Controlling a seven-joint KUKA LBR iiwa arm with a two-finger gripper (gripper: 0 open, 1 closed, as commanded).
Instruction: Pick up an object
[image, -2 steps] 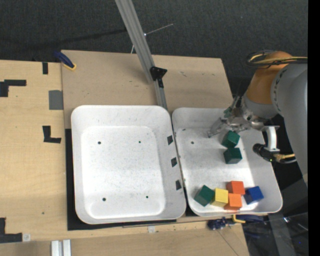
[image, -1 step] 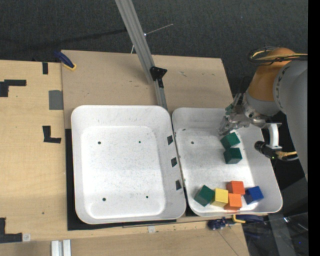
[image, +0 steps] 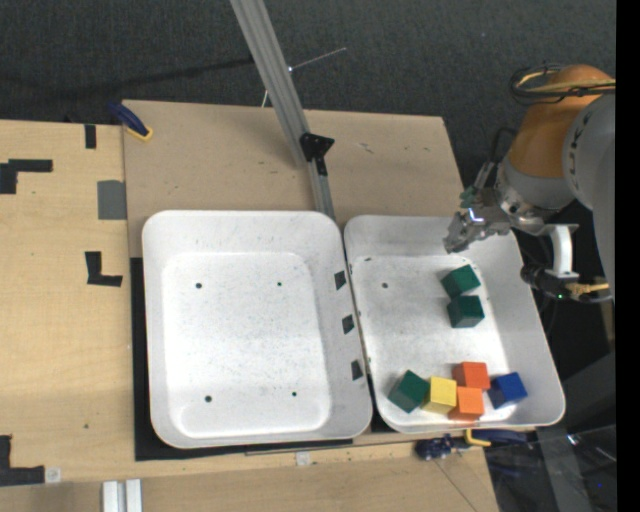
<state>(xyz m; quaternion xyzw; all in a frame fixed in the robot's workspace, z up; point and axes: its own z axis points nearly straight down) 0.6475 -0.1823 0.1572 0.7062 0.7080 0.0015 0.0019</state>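
The right bin (image: 400, 250) holds several small blocks. Two dark green blocks (image: 462, 281) (image: 466, 312) lie one below the other in its upper right part. Along its near edge sit a green block (image: 408, 390), a yellow block (image: 442, 392), two orange blocks (image: 472, 376) (image: 468, 402) and a blue block (image: 508, 388). My gripper (image: 462, 234) hangs over the bin's far right corner, just above and behind the upper green block. Nothing shows between its fingers, and their spread is too small to make out.
The left bin (image: 245, 325) sits beside the right one on the wooden bench. A slanted metal pole (image: 285, 85) with a black clamp (image: 317, 147) runs down to the gap between the bins. The grey and orange arm (image: 555, 140) fills the upper right.
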